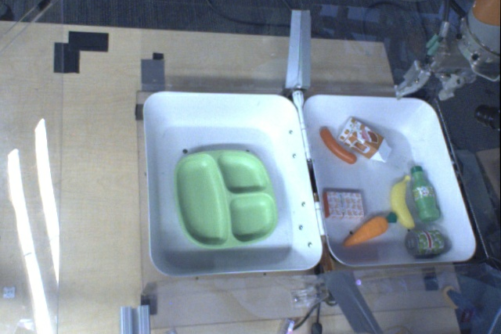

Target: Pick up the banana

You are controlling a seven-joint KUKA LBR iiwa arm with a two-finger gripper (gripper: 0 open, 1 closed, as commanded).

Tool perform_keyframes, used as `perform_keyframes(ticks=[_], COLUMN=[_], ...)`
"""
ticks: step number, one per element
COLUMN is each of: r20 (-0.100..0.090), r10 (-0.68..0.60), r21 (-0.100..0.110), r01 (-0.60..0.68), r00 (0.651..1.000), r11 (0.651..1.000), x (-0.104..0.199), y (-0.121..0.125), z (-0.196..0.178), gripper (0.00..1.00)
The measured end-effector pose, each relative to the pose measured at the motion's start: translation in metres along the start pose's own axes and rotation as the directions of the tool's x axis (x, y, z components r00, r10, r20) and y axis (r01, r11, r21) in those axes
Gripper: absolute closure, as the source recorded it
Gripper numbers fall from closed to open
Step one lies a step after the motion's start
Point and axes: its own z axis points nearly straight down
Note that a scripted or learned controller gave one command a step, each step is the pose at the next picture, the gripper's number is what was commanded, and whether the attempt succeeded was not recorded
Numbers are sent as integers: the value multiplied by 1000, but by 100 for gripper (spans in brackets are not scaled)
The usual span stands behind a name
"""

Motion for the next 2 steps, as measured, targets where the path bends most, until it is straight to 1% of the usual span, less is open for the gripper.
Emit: perform_keyframes(ticks=[1,2], r20=[0,0], r10=[100,132], r21=[1,-3], r01=[-100,-132], r00=[995,991], r11=[995,991], x=[-19,-9], y=[-83,-147], z=[139,175], gripper=[0,0])
